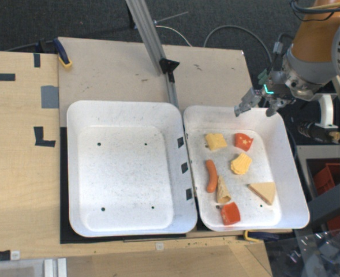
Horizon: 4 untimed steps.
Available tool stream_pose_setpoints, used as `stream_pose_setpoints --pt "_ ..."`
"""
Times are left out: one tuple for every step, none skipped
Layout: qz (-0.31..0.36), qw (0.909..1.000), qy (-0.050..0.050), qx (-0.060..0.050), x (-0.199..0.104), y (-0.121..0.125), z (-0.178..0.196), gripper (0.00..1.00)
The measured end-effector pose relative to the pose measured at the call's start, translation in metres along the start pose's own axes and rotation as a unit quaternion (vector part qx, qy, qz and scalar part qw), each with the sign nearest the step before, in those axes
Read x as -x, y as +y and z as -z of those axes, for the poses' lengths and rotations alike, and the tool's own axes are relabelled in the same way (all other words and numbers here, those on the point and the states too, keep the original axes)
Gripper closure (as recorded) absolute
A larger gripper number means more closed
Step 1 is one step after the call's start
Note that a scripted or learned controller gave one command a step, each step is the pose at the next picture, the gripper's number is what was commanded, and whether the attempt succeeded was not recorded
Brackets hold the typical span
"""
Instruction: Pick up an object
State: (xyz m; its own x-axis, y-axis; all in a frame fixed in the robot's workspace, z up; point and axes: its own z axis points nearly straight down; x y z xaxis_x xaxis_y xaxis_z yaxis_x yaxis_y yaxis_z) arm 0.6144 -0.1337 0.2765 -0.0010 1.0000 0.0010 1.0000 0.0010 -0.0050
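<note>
Two shallow white bins are set side by side on the bench [129, 79]. The left bin [126, 166] carries only dark specks. In the right bin [291, 206], seven food-like pieces are gathered: a yellow block [216, 141] near the far edge, a red piece [243, 141] just beside it toward the right edge, a yellow lump [241, 164] at the middle, an orange sausage [211, 175] toward the left edge, a tan cone [223, 191] touching the sausage's near end, a tan wedge [263, 192] toward the right edge, and a red chunk [230, 213] at the near edge. The gripper [258, 103] is held above the far right corner of the right bin, its two fingers [244, 106] spread apart, with nothing seen between them. All pieces are left lying on the bin floor, apart from the gripper
</note>
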Motion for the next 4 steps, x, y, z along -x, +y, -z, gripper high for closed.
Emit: stream_pose_setpoints --pt "0.001 1.0000 0.000 0.002 0.000 0.001 0.002 0.00" --pt "0.000 1.0000 0.000 -0.001 -0.003 0.002 -0.062 0.00" --pt "0.000 1.0000 -0.001 -0.001 -0.004 -0.001 -0.106 0.00" --pt "0.000 1.0000 -0.001 -0.001 -0.003 -0.008 -0.152 0.00"
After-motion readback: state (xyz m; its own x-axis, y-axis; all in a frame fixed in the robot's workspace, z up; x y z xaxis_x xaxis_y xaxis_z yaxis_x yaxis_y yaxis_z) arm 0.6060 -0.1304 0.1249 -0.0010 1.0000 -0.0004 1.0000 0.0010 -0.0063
